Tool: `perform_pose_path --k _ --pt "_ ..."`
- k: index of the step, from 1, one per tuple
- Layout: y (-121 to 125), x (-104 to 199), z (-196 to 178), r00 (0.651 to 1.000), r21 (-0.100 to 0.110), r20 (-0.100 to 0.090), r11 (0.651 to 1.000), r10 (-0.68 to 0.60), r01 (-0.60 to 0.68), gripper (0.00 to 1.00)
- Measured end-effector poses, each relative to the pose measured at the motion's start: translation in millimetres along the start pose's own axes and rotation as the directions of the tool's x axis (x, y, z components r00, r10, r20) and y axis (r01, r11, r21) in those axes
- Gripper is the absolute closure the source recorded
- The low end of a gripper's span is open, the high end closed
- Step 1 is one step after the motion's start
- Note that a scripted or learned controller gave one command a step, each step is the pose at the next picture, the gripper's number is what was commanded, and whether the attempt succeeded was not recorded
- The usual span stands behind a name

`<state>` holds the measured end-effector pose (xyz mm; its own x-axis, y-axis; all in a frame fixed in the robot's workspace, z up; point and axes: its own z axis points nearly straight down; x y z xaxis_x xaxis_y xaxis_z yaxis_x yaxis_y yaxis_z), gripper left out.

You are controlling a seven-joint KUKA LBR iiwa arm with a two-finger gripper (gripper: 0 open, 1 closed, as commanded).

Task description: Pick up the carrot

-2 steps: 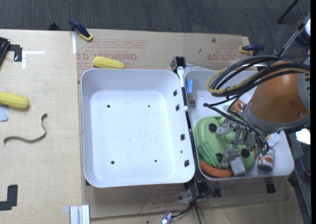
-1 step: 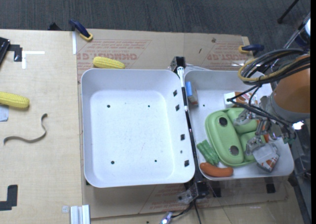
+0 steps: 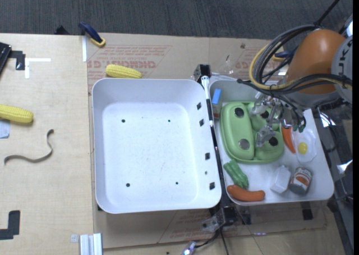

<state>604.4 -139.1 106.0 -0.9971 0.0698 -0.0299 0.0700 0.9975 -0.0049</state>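
The slim orange carrot [image 3: 288, 139] is seen lying in the right-hand shallow white bin [image 3: 321, 186], just right of the pale green moulded plastic tray [image 3: 247, 133] and partly overlapped by the metal two-finger gripper [image 3: 275, 122] hanging above it. Whether the gripper is open or closed cannot be told; the wrist hardware and cables blur together there, and nothing is clearly shown being held.

For the step in hand, the approach is best judged as needing a small shift toward the carrot's mid-length, with the grasp set across its narrow width so that the tray's raised edge is not struck on the descent.

Close company is kept on every side. A fried-egg toy with a yellow yolk [image 3: 303, 148] lies just beside the carrot to the right, and could be nudged or pinched along with it. Nearer the front, a small can with an orange label [image 3: 301, 181], a clear white plastic piece [image 3: 280, 179], a green leafy vegetable toy [image 3: 236, 173] and a reddish sausage [image 3: 245, 194] are spread. The left-hand white bin [image 3: 112, 192] stands beside, with yellow corn cobs [image 3: 123, 71] outside it.
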Motion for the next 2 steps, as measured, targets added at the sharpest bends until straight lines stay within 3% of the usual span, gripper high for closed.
perform_pose_path --k 1,2 --pt "0.4 -46.5 7.1 0.99 0.007 -0.011 0.99 0.14 -0.14 0.0" --pt "8.8 -44.2 6.0 0.965 0.043 -0.01 0.964 0.264 -0.263 0.0"
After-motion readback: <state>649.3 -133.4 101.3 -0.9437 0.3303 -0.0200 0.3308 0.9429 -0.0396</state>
